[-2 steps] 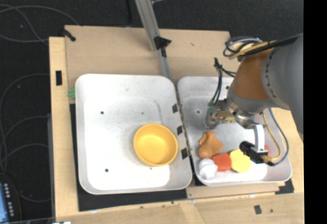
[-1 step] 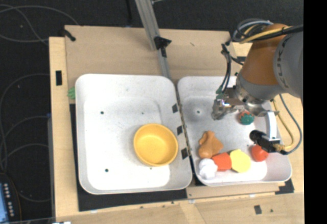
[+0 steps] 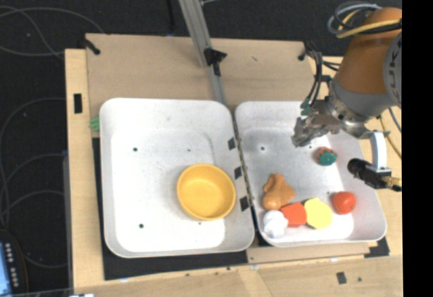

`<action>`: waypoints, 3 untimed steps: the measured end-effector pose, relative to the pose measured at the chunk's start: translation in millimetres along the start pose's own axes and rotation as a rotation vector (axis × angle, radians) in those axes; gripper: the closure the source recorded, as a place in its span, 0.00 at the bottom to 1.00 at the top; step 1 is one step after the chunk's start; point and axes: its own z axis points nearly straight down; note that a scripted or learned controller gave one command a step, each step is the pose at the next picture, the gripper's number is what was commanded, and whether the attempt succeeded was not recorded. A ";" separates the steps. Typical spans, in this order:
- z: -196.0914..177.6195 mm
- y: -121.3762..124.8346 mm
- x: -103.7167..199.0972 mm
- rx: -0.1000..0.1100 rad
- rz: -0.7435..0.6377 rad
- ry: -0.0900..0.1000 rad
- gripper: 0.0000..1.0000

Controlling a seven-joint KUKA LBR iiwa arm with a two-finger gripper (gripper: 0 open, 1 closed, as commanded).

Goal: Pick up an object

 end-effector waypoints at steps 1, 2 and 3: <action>28.2 -0.1 -1.5 0.004 0.004 -0.001 1.00; 14.1 19.4 53.9 -0.001 -0.005 0.003 1.00; 2.3 36.4 112.5 0.000 -0.005 0.004 1.00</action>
